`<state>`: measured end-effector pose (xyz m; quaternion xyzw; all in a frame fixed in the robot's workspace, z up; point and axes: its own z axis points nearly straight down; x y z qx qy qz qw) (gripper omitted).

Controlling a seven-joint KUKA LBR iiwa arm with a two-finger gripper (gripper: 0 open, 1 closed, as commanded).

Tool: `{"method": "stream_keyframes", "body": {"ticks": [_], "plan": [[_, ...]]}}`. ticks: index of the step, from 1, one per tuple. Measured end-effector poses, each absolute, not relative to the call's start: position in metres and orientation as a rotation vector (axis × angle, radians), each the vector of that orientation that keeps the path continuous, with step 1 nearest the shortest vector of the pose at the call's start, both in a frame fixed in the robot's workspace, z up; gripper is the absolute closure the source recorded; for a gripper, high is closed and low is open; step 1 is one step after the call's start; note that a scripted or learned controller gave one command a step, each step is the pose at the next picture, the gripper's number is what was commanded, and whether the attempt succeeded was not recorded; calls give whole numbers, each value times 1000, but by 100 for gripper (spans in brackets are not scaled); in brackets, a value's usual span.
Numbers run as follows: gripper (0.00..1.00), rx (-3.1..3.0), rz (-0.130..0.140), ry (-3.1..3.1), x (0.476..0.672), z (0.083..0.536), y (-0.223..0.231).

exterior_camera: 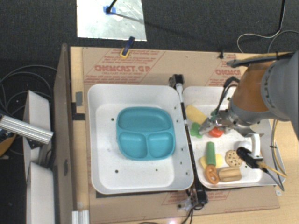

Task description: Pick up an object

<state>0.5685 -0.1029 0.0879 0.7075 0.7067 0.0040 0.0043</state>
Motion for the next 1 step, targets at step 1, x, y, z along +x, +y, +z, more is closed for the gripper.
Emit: {"method": "stream_keyframes", "body": {"ticks": [1], "plan": [[100, 2213, 14, 2217, 570, 99, -102]]}}
